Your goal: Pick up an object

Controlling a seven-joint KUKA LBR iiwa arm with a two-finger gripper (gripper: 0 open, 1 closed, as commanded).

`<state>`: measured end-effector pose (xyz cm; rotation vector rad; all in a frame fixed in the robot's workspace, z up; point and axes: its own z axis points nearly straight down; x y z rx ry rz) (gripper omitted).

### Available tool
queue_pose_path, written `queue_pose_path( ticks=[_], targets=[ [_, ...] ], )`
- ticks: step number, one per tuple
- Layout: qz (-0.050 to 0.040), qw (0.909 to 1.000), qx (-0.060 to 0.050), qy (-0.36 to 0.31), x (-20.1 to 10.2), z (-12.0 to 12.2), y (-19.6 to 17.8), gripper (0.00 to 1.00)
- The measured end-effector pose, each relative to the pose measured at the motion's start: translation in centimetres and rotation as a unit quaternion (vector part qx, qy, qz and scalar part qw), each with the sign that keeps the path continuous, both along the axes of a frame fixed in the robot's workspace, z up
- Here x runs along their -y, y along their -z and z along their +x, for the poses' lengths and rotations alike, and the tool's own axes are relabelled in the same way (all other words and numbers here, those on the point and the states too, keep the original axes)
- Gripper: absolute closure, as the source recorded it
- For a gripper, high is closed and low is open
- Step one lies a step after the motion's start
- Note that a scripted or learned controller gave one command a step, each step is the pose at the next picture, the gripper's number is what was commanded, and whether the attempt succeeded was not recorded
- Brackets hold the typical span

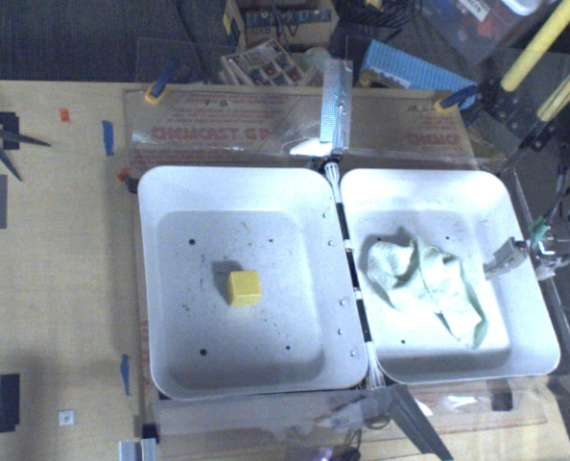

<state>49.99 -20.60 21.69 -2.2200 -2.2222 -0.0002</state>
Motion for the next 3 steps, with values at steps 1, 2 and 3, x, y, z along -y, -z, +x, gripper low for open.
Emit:
queue_pose_path(
  ticks=[1,2,3],
  targets=[
    [-0.0013,0.9986,0.002,-0.054,0.9,2.3,2.0,0.00],
    [-0.0006,0.9911,0.005,0.133,-3.8,-1.8,12.8,0.00],
    [0.0010,0.8892,0.004,0.458,-5.7,-1.7,12.8,0.00]
  ],
)
